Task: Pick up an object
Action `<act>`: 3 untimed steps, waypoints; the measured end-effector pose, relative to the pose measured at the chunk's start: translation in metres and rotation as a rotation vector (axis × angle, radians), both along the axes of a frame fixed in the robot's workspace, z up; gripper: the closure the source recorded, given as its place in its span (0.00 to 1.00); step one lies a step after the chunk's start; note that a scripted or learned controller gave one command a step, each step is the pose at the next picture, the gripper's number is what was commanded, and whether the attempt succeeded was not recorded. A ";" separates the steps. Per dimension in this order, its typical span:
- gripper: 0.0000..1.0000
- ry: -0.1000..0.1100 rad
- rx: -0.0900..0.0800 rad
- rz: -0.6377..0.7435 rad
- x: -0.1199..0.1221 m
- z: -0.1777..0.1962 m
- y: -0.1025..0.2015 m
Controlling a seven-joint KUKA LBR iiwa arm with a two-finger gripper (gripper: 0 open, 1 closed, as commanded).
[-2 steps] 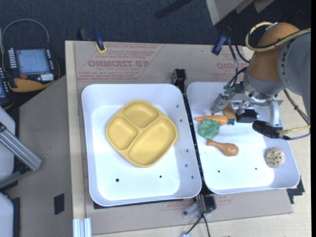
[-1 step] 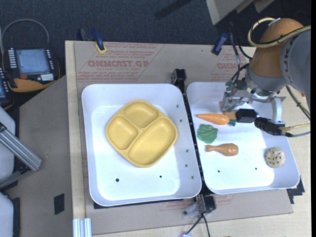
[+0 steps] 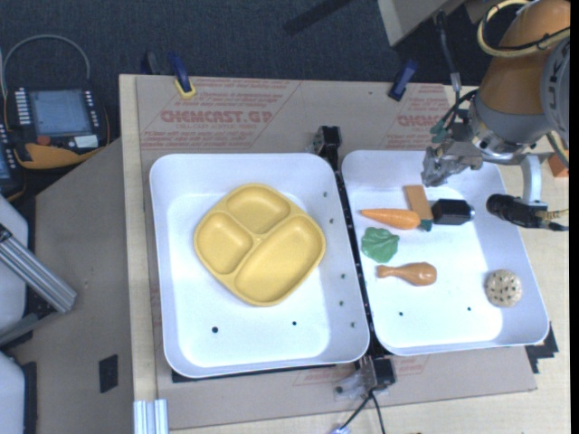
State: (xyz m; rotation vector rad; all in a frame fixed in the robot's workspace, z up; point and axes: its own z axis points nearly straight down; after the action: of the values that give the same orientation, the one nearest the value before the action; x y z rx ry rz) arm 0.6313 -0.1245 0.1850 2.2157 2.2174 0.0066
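Nearest of the loose pieces is the cookie (image 3: 502,287), at the near right of the right bin (image 3: 452,337). The gripper (image 3: 445,165) hangs over that bin's far part, with nothing seen in it; whether it is spread or closed I cannot tell.

Just near of it lies a tan slab (image 3: 417,199), with a black piece (image 3: 450,212) to its right and a carrot (image 3: 391,217) touching its near end. Further out are a green leaf (image 3: 379,243) and a drumstick (image 3: 409,274).

The slab looks the likeliest target (it is closest). I would come straight down centred on it and straddle its narrow width, since the carrot and the black piece crowd it and could be caught too.

The count:
- two bins
- one yellow divided plate (image 3: 260,242) in the left bin (image 3: 172,269)
- one each of slab, black piece, carrot, leaf, drumstick and cookie
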 end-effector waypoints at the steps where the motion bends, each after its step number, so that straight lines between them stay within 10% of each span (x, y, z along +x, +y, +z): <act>1: 1.00 0.000 0.000 0.000 0.012 0.053 -0.002; 2: 1.00 0.001 0.000 0.000 0.013 0.096 -0.002; 3: 1.00 0.010 0.004 0.005 0.005 0.089 0.059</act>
State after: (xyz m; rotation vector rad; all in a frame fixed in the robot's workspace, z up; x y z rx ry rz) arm 0.6365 -0.0657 0.2737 2.2172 2.2303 -0.0003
